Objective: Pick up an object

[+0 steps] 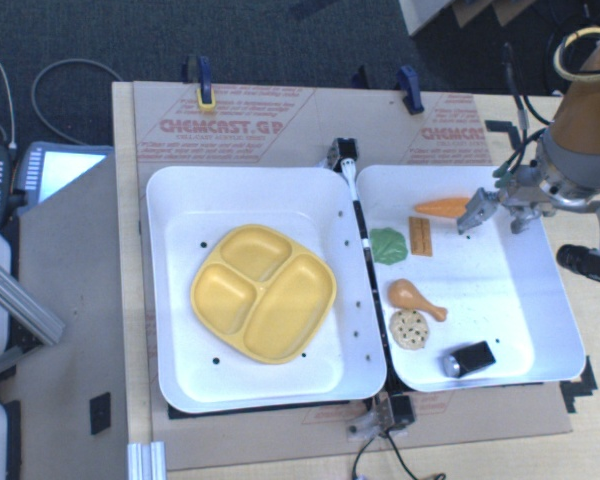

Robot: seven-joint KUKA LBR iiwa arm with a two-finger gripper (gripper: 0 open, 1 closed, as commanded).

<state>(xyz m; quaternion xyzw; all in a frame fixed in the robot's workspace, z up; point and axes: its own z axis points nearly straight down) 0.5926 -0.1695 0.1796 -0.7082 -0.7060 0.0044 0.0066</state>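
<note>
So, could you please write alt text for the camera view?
The gripper hovers open over the right bin, next to an orange carrot. That bin also holds a green toy, chicken leg, cookie and black block; the left bin holds a yellow plate.

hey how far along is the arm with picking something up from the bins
Done: nothing looks picked yet. The carrot, green piece, drumstick, cookie and black block all lie in the right bin. In hand: the gripper hangs open by the carrot's tip, holding nothing. Left: closing on an object and lifting it.
</note>
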